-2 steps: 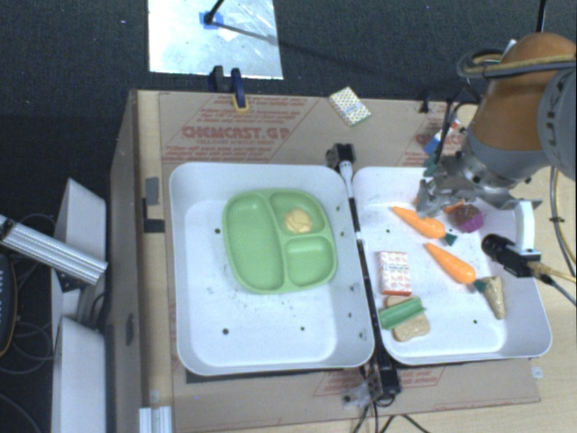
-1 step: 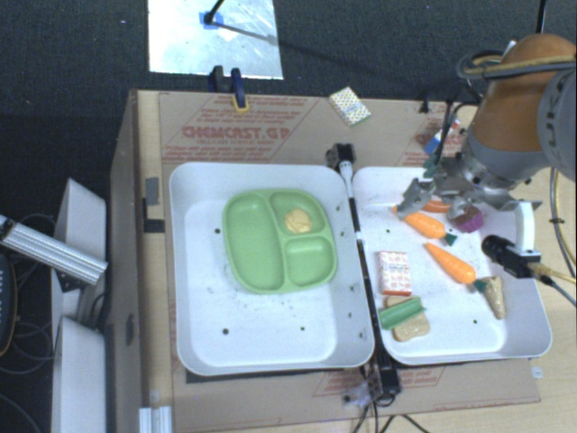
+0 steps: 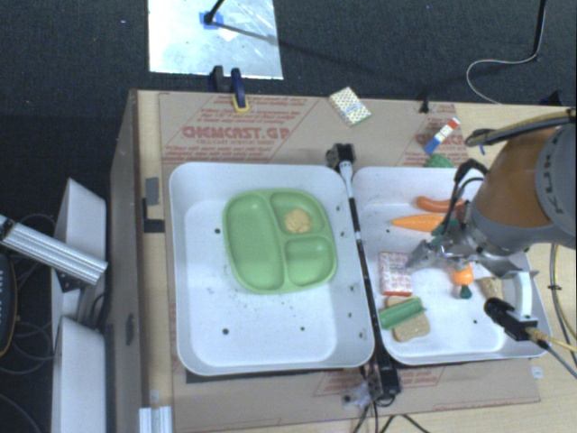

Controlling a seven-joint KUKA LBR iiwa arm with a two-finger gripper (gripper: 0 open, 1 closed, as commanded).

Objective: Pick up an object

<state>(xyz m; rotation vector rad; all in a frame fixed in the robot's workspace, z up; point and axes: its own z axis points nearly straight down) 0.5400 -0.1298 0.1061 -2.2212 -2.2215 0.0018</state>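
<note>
Approach step: pincer, state unclear, hovered low in right white bin, right of frame, beside red-white packet. Next likely: descend, pinch packet.

Red print reading "CHEMCAST GP" runs along the brown protective sheet covering the worktop, behind the left white bin. Smaller print around it is illegible.
</note>
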